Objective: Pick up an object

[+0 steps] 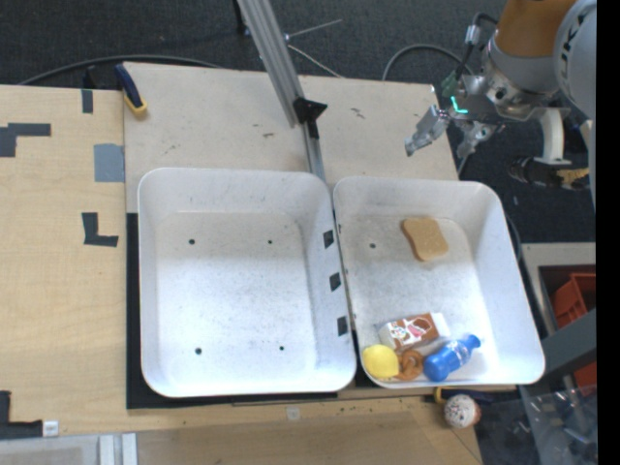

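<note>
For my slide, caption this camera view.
Open gripper hovers beyond the right bin, which holds bread slice and blue bottle.

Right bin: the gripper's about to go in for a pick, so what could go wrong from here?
1. The yellow ball, snack pack, pretzel and blue bottle are packed together in the near corner; a grab there may catch two things or slip off.
2. That cluster hugs the right bin wall, so a finger could strike the rim.
3. The gripper hangs open beyond the bin; the bread slice lies alone and looks the safer target.
</note>
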Robot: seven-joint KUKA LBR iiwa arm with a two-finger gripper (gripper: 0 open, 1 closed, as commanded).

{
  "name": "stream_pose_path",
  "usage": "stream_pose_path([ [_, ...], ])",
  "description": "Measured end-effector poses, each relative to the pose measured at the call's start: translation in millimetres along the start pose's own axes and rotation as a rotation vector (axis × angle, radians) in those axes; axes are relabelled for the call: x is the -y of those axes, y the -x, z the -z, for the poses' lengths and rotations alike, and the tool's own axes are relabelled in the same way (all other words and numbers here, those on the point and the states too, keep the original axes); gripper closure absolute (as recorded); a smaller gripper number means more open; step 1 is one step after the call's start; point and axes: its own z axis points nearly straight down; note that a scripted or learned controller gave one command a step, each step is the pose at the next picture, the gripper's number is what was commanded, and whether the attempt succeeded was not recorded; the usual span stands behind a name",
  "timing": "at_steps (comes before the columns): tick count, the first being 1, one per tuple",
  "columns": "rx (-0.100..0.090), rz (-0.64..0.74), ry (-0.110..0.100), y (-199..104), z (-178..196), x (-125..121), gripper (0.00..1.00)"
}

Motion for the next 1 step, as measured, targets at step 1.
stream_pose_path([
  [1, 0.001, 0.0, 0.002, 0.1, 1.4, -0.4, 0.0],
])
